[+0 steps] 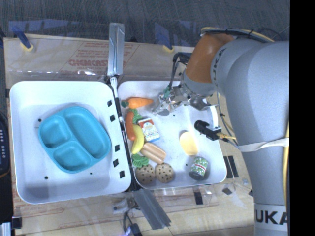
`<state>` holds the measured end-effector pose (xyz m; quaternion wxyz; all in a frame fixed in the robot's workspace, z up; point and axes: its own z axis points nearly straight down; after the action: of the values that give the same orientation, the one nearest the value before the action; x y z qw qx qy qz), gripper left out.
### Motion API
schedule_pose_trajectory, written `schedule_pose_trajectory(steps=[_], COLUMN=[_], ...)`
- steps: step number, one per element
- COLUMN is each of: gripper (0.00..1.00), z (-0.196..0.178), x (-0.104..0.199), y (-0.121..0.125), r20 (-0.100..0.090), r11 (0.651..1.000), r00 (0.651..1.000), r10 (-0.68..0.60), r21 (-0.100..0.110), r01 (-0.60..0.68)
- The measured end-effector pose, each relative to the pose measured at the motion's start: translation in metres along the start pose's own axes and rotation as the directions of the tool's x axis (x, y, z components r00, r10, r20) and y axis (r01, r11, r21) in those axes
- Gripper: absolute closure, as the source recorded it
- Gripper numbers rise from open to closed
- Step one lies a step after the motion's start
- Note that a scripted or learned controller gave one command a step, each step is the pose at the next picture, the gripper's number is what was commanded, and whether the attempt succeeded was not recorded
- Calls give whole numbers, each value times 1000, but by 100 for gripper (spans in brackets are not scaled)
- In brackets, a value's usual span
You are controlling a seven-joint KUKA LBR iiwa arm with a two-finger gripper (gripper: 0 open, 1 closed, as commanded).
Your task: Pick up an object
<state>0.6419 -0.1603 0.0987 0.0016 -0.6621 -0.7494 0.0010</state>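
The right white bin (216,154) holds toy food: an orange carrot (139,102) at its back left, a small carton (148,130), a banana (138,140), a hot dog (153,153), two cookies (155,173), a pale yellow round piece (188,143) and a green-labelled can (199,167). My gripper (166,103) hangs low over the back of this bin, just right of the carrot. Its metal fingers point left toward the carrot, and I see nothing between them.
The left white bin (29,181) holds a blue divided plate (74,138). A metal divider (115,48) stands between the bins at the back. The grey arm (256,97) with its orange band (204,58) covers the right side of the bench.
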Motion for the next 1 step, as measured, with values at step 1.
schedule_pose_trajectory(steps=[1], gripper=[100], z=[-95], x=[83], y=[28], r20=[2], r11=[992], r00=[992], r10=[-123], r21=[-8], r01=[123])
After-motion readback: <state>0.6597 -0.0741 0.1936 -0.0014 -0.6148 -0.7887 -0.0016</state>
